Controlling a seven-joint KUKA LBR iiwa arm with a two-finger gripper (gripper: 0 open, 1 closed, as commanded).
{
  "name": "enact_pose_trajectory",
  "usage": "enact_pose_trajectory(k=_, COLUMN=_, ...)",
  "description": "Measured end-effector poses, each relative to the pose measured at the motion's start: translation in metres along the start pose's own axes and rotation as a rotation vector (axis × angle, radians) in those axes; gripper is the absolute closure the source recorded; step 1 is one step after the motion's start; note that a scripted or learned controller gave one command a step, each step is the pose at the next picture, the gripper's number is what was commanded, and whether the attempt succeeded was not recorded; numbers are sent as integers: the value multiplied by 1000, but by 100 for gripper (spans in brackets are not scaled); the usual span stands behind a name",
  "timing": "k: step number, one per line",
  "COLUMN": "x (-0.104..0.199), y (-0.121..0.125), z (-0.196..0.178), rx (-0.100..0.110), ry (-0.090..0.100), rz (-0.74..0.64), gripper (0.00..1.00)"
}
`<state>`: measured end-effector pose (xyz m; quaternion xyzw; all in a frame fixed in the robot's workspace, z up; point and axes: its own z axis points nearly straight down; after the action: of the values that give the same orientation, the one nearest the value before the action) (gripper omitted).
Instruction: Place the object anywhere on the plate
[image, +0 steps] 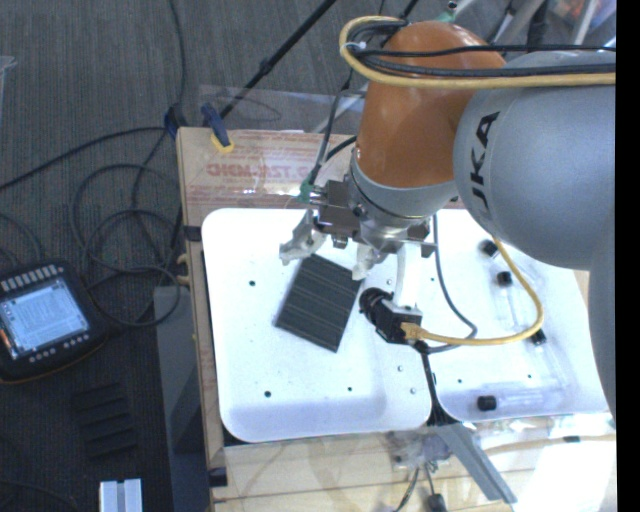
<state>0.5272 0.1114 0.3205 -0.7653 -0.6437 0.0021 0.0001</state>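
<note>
A dark grey ribbed rectangular slab (318, 302) lies tilted in the left white bin (250, 390). My gripper (330, 254) hangs over the slab's far edge, under the orange wrist band. Its two pale fingers (298, 245) are spread apart, one on each side of that far edge. I see nothing held between them. The arm's body hides the bin area behind the gripper.
A black plug with a yellow cable (388, 318) hangs from the wrist just right of the slab. The right bin (560, 400) holds small black pieces (486, 403) and a clear tube (507, 300). A cardboard sheet (260, 165) lies behind the bins.
</note>
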Motion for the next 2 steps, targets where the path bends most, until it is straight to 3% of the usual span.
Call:
enact_pose_trajectory(k=1, x=48, y=36, z=-84, rx=-4, ry=-1, rz=-162, gripper=0)
enact_pose_trajectory(k=2, x=13, y=2, z=-37, rx=-2, ry=0, rz=-511, gripper=0)
